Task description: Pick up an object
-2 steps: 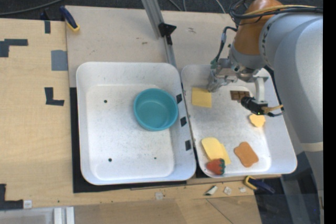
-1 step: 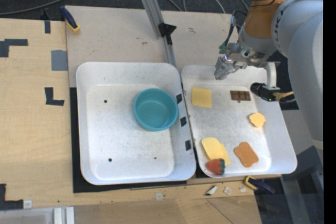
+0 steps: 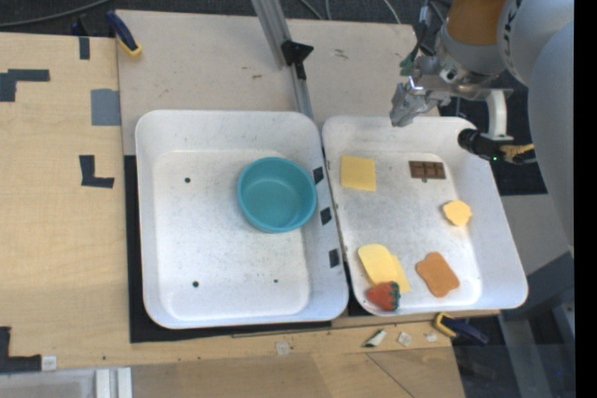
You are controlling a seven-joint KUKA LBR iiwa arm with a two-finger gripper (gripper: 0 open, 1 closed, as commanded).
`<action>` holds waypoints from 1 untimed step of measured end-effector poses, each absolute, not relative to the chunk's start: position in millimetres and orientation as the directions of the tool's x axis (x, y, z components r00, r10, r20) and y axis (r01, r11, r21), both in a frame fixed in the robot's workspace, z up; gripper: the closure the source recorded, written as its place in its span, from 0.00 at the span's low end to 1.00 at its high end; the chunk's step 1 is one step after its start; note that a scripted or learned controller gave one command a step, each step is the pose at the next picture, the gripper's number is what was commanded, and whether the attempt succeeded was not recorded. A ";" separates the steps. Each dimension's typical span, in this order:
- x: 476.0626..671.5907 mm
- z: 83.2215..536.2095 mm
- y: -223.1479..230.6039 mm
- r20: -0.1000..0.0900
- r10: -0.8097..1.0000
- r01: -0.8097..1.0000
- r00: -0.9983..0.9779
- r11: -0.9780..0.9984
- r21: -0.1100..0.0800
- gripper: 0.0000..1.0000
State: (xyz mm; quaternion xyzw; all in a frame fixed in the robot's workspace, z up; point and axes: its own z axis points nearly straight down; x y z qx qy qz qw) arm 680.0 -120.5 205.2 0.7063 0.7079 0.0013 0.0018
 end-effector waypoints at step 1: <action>671.2 257.7 -122.1 -0.001 1.000 1.000 -0.001 0.001 0.005 1.00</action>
